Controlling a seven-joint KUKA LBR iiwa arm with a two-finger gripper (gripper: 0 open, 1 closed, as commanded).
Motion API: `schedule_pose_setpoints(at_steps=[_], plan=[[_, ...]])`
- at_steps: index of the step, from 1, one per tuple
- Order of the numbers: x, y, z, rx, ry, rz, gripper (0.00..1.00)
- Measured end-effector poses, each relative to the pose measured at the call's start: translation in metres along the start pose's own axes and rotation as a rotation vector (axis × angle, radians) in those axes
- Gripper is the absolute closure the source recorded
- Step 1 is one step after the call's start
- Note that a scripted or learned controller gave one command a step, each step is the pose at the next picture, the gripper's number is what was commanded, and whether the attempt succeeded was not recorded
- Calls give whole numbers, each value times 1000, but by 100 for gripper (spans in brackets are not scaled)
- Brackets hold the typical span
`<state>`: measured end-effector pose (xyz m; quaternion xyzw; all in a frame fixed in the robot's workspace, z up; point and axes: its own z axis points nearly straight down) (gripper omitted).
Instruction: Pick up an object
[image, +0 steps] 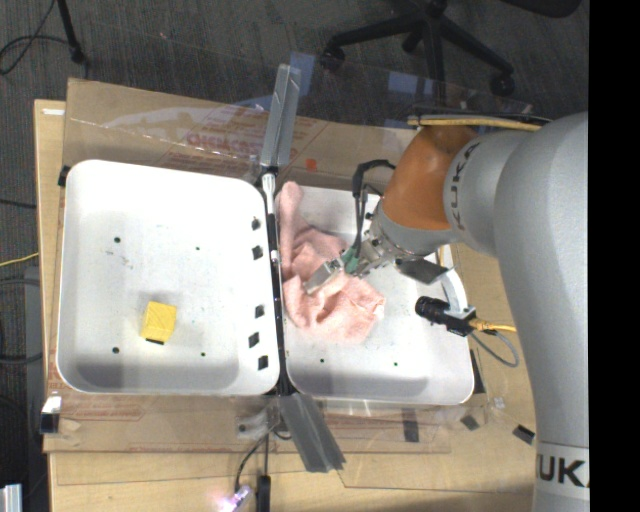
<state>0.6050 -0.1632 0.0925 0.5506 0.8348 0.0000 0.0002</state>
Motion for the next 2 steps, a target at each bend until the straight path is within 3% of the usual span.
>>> schedule_pose_setpoints(at_steps=[1, 2], plan=[[0, 0, -10, 1, 0, -4, 100], [10, 25, -136, 2, 0, 222, 100]])
